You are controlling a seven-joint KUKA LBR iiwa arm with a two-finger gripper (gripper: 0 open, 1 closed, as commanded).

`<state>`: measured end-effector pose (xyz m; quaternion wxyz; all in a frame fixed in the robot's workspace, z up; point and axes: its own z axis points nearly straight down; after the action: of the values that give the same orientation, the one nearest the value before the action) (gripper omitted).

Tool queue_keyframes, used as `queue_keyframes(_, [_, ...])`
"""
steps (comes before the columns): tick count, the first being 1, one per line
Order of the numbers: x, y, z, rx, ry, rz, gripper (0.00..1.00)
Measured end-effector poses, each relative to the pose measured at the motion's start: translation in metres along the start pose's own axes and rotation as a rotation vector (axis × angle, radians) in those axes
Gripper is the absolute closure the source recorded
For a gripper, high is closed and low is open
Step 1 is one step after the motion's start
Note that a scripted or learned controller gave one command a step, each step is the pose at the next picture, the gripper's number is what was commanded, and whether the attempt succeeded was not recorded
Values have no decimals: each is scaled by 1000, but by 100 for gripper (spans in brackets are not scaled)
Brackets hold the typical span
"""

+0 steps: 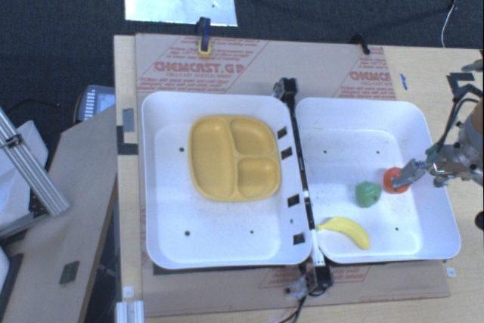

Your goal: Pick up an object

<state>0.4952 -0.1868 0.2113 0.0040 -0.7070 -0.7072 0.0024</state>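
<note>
Gripper point(411, 172) in right bin point(435, 134), right side, tip touching red ball point(392, 180); can't tell jaw state. Risk: ball rolls off toward green obj point(367, 194) just left, grip misses.

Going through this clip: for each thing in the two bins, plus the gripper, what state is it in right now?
yellow divided plate: lying flat, right way up, in the left bin.
banana: lying on its side in the right bin, near the front wall.
green object: resting on the bin floor, free.
red-orange object: on the floor at the gripper's tip; grip unclear.
gripper: low in the right bin.
</note>
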Motion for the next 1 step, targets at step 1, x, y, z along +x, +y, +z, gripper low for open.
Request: queue_keyframes(1, [0,3,-5,-10,-3,-3,0])
